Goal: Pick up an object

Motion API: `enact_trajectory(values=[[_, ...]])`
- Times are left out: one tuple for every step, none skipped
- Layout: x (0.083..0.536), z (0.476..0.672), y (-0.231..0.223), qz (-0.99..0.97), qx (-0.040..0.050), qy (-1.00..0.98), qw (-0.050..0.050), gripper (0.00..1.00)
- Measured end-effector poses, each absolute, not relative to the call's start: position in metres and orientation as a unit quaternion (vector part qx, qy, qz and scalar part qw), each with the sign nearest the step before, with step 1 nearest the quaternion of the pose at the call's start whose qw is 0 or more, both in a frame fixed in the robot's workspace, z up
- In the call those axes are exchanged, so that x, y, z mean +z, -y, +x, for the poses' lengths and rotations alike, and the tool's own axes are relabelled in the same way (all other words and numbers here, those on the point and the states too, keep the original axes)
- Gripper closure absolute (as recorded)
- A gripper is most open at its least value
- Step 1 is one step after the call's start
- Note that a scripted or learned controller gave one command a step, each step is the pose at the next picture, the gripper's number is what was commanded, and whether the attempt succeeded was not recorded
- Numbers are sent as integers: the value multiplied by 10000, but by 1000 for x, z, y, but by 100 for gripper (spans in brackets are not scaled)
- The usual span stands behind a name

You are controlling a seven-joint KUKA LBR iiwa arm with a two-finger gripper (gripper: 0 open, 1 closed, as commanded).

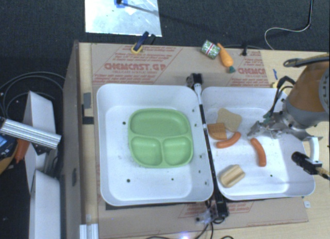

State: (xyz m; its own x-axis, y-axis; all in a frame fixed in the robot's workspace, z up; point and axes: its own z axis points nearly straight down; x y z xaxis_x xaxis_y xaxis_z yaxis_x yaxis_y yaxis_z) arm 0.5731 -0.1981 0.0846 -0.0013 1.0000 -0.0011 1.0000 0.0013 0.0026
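Note:
The right bin (289,181) holds several food pieces. A tan bread slice (230,117) lies at its upper left, with a small orange-brown slice (216,130) just below it. An orange sausage (228,140) lies beside the divider. A second sausage (259,151) lies near the bin's middle, and a bread roll (231,175) sits at the front left. My gripper (261,128) reaches in from the right and hangs low just above the second sausage's upper end. The grey arm with its orange band (309,91) stands over the bin's right edge.
A green divided plate (160,137) sits in the left bin (111,181). Behind the bins on the cardboard lie a small can (210,48), a toy carrot (226,57) and a yellow-blue clip (140,43). Cables and metal parts sit off the bench's left.

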Motion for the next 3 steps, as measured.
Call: enact_trajectory(values=[[84,532,172,7068,2,-7075,0,0],[95,534,172,7066,11,-7076,15,100],[121,597,122,7058,13,-7084,12,100]])
